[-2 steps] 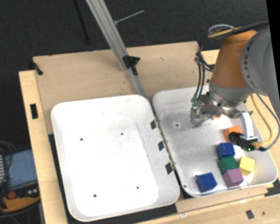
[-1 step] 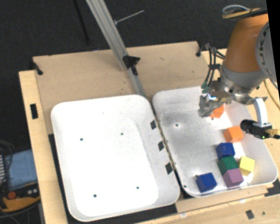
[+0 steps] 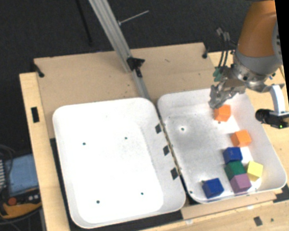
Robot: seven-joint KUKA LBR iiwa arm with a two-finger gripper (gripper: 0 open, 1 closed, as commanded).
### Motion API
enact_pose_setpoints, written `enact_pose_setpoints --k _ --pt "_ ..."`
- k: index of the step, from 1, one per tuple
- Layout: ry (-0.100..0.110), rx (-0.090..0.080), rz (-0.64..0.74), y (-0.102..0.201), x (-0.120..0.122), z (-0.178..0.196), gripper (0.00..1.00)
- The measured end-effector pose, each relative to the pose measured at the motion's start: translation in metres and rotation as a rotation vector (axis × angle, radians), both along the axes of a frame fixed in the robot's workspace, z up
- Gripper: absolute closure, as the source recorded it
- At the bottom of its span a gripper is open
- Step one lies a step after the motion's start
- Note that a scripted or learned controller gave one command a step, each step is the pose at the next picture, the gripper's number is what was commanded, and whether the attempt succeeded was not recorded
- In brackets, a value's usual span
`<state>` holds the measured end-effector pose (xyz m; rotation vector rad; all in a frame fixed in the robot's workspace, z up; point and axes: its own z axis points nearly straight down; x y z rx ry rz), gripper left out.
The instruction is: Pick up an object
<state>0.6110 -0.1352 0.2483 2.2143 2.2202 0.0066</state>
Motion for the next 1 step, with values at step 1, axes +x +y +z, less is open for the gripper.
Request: enact_pose_setpoints --k 1 --pt "0.0 0.0 0.003 -0.001 0.0013 0.0447 1.0"
